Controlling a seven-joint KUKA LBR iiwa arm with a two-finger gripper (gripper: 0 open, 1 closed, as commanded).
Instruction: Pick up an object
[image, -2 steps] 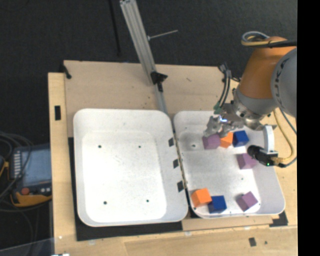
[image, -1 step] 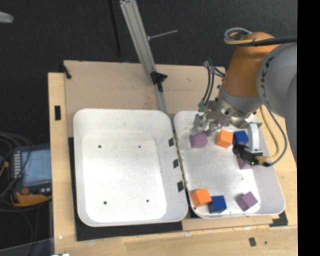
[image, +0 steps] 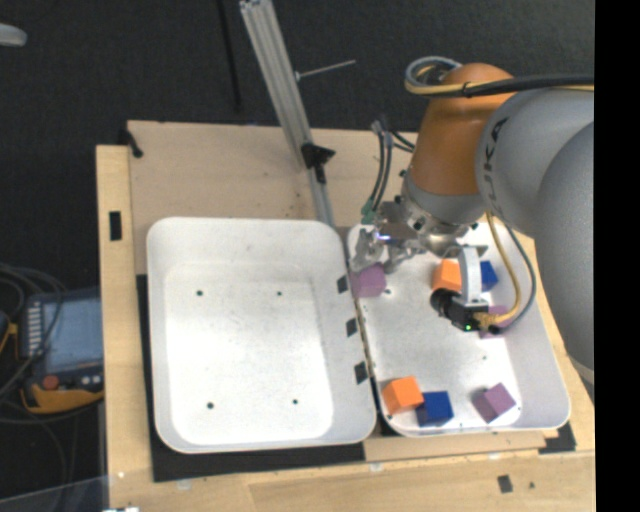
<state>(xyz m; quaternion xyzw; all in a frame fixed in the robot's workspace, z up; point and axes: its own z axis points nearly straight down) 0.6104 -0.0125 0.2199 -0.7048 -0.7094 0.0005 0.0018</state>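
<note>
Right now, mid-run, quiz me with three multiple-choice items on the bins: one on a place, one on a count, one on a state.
1. Where do the small blocks lie?
A. in the shallow white right bin
B. in the left bin
C. on the bench outside both bins

2. How many blocks sit along the right bin's near edge?
A. one
B. three
C. five

3. How does the small purple cube by the divider stand to the hand?
A. far off in the left bin
B. just below the hand, by the bin's left wall
C. stacked on the orange cube

Answers: 1 A, all blocks lie right of the divider. 2 B, the orange cube, blue cube and purple block line up there. 3 B, it sits under the hand.
</note>
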